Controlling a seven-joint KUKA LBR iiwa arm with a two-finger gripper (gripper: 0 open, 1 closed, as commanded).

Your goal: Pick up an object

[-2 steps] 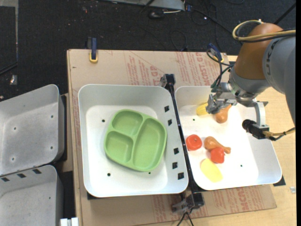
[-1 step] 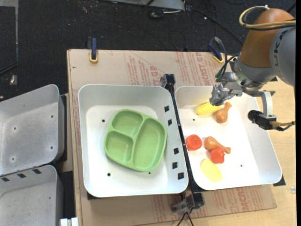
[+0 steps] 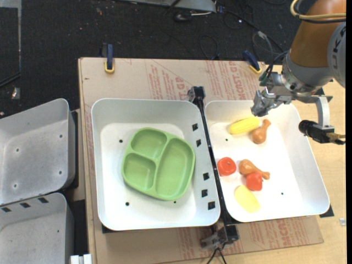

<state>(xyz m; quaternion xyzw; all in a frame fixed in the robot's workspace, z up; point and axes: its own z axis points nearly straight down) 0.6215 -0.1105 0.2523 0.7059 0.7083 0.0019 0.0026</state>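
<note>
The tabletop (image 3: 137, 73) under me is a cardboard-covered board, and it carries two shallow white bins side by side. I take the right bin (image 3: 305, 169) as my landmark. The left bin (image 3: 110, 202) touches its left wall, and a green divided plate (image 3: 158, 163) lies flat in the middle of that bin.

My arm (image 3: 316, 32) comes in above the right bin's far right corner, orange band uppermost. My fingers (image 3: 260, 108) hang over the bin's far edge, just above the yellow corn cob (image 3: 243, 126); whether they are apart or together I cannot tell, and nothing shows between them.

Inside the right bin, the corn cob lies near the far wall, touching a toy drumstick (image 3: 261, 131) on its right. Toward the bin's middle sit a red tomato (image 3: 226, 166) by the left wall, a second drumstick (image 3: 250, 168) just beside it, and a small red piece (image 3: 253, 182) touching that drumstick. A pale yellow lemon-like piece (image 3: 247, 198) lies nearest the front wall.
</note>
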